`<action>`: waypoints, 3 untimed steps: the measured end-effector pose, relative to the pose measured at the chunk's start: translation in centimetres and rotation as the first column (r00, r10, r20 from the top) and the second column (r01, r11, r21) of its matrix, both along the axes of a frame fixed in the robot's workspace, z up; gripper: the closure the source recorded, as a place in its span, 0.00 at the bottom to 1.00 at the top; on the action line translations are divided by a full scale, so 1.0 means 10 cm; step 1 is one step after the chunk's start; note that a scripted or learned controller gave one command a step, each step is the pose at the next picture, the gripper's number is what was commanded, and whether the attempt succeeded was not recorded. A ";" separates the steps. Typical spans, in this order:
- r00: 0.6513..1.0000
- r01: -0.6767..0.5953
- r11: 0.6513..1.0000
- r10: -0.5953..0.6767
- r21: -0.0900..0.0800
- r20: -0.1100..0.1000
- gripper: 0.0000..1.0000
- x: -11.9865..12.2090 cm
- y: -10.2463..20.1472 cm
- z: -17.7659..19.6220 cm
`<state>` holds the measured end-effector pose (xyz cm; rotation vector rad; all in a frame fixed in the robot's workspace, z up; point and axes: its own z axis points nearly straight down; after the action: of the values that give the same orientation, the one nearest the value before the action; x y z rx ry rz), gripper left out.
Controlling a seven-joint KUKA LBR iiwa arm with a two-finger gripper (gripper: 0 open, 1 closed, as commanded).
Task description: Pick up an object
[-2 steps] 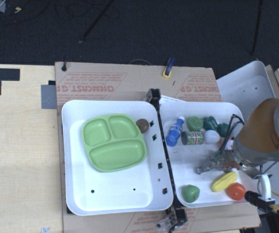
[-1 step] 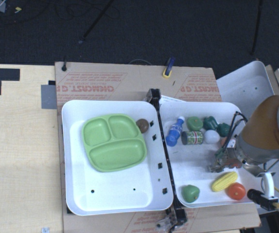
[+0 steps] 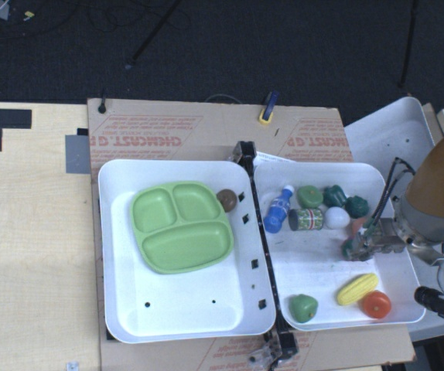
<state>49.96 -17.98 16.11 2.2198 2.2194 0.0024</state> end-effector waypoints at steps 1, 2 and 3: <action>1.000 0.000 1.000 0.000 0.000 0.001 1.00 0.03 -0.04 0.63; 1.000 0.000 1.000 0.000 0.002 -0.004 1.00 0.03 -0.05 0.66; 1.000 -0.004 1.000 0.004 0.002 -0.002 1.00 0.45 0.31 0.76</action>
<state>54.43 -14.86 23.68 2.2173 2.2257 0.0023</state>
